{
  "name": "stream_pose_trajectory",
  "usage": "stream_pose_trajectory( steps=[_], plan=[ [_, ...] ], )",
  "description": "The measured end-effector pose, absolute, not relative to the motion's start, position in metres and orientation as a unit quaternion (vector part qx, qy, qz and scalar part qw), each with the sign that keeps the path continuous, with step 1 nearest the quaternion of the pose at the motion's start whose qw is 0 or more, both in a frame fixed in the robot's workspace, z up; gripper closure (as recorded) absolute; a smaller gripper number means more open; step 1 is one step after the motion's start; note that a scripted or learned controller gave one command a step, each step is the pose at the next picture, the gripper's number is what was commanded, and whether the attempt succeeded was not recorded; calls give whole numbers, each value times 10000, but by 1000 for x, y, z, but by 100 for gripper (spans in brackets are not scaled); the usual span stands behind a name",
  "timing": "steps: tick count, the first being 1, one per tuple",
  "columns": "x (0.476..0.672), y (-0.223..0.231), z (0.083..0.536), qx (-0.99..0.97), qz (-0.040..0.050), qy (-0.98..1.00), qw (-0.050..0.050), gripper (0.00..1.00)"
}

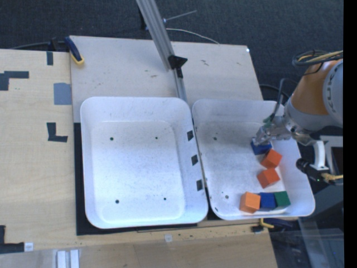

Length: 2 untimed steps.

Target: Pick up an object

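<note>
Six small hard blocks lie in the right white plastic bin [223, 121]. Whether the gripper [264, 137] grips the blue block [260, 147] beneath cannot be told; light, rigid, best pinched across flat faces.

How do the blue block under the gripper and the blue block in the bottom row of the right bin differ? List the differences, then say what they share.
The blue block under the gripper lies alone, partly covered by the gripper; the blue block in the bottom row is in plain view, flanked by an orange block and a green block. The first lies mid-bin; the second lies by the near rim. Both are blue and lie in the right bin.
</note>
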State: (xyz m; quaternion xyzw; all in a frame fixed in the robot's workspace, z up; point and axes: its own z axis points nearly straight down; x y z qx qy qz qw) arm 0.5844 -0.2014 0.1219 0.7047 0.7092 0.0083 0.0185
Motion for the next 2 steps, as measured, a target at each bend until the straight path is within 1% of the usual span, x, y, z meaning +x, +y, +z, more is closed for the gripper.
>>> stream_pose_trajectory(
  steps=[1, 2],
  plan=[
    [584, -201, 121, 7046, 82, 7093, 180, 0],
    [566, -208, 112, 7052, 58, 7089, 147, 0]
  ],
)
